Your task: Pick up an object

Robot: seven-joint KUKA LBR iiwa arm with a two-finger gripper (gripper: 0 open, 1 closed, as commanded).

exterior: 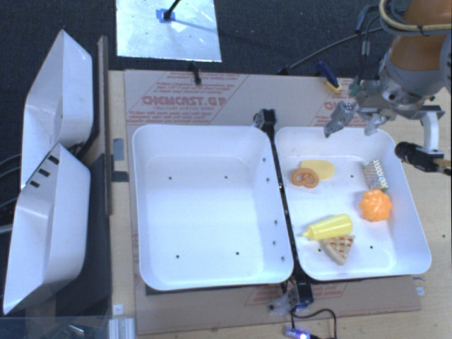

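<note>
Arm (417, 20): rounded orange section at top, grey metal housing below. Cables: a pale yellowish hose looped over the orange section; thin black leads running down the left side. Hand (355, 121): grey metal, two dull grey fingers (336, 121) set apart from each other. A white bracket with a black cylindrical fitting projects from the housing's right side.

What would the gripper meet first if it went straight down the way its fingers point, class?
Probably bare floor of the right bin near its far rim, as the open gripper hangs there. The pretzel and yellow disc lie nearer the camera; depth is unclear.
</note>
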